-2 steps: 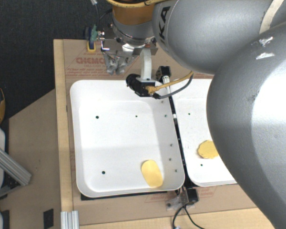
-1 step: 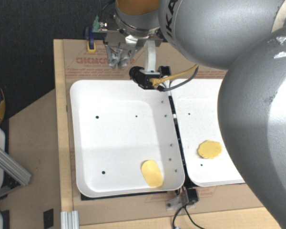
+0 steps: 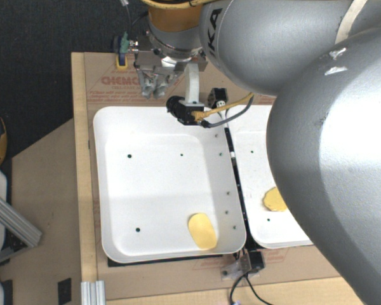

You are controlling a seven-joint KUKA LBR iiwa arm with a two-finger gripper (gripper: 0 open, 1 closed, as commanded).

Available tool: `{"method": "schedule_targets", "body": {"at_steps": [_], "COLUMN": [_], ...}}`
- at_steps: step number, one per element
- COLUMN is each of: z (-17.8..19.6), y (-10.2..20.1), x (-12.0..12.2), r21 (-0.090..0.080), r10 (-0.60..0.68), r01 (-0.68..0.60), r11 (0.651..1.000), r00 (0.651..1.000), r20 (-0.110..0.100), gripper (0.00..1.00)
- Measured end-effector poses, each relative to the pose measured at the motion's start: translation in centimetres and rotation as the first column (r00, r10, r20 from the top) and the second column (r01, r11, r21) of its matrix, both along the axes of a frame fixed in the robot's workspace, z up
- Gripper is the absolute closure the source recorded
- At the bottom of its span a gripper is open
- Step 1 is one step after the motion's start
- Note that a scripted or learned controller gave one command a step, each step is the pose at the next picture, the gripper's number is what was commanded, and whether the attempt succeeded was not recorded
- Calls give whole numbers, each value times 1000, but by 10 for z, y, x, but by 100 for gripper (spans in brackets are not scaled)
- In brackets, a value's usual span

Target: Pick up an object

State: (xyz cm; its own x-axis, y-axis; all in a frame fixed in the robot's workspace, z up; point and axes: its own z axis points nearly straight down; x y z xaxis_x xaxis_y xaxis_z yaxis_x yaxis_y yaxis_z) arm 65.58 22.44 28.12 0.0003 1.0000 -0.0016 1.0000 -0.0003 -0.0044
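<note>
Hand [image 3: 153,84] hangs past the far edge of the left bin [image 3: 114,170], over the bench [image 3: 89,107]; fingers close together, nothing between them. Yellow oval object [image 3: 202,230] lies in left bin's near right corner. Second yellow piece [image 3: 274,199] in right bin [image 3: 260,170], partly hidden by the arm [image 3: 317,75].

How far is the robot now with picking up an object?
Nothing looks done yet. The yellow object lies in the left bin near its front edge, and a second yellow piece lies in the right bin. The gripper is above the back edge of the bench, away from both. Reaching, grasping and lifting are left.
</note>
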Motion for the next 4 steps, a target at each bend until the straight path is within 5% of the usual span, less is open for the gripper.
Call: {"method": "schedule_targets", "body": {"at_steps": [1,2,4], "z": [25,-22,2], "y": [0,0,1], "x": [-7,2,3], "r21": [3,0,2], "r10": [1,0,2], "r01": [-1,0,-2], "r11": [1000,1000,1000], "r00": [1000,1000,1000], "r20": [9,0,9], "gripper": [100,100,100]}}
